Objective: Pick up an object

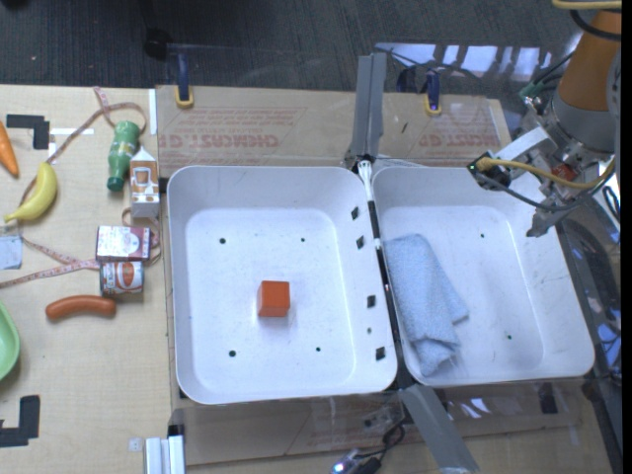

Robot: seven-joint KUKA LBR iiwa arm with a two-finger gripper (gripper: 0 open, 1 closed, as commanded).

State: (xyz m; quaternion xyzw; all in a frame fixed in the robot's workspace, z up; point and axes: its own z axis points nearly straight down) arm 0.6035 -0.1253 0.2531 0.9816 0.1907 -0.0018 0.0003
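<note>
An orange-red cube (274, 298) sits near the middle of the left bin (197, 363). A folded grey-blue cloth (425, 299) lies along the left side of the right bin (553, 354). The arm, with its orange band (592, 67), comes in at the upper right. My gripper (545, 217) hangs over the right bin's far right rim, well away from the cloth and the cube. Nothing shows in its grasp.
On the bench left of the bins lie a banana (35, 196), a carrot (8, 151), a green bottle (121, 151), a small carton (144, 188), a can (122, 277), a sausage (81, 307) and a measuring tape (59, 255). A grey divider (373, 255) separates the bins.
</note>
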